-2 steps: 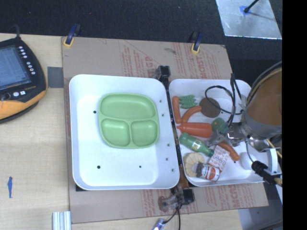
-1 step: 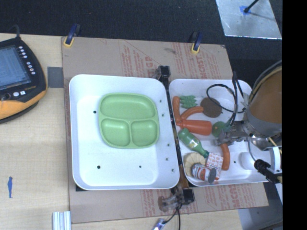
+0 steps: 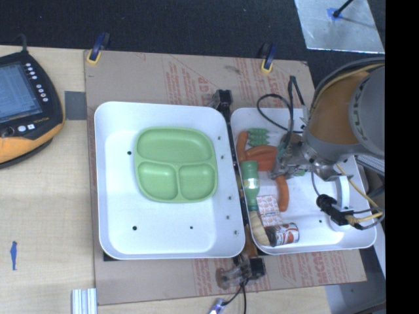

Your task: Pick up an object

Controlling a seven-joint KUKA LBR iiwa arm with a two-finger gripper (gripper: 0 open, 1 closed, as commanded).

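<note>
Dark carpet lies beyond the pale wooden bench (image 3: pixel 46 227), where brown cardboard (image 3: pixel 190 77) sits under two white bins. A green divided plate (image 3: pixel 175 163) rests in the left bin (image 3: pixel 111 234). The tool (image 3: pixel 288 161) hangs over the right bin (image 3: pixel 357 237) just beside the orange carrots (image 3: pixel 258 152), near a green bottle (image 3: pixel 249 178) and a small can (image 3: pixel 283 234); whether it is apart or together, I cannot tell.
</note>
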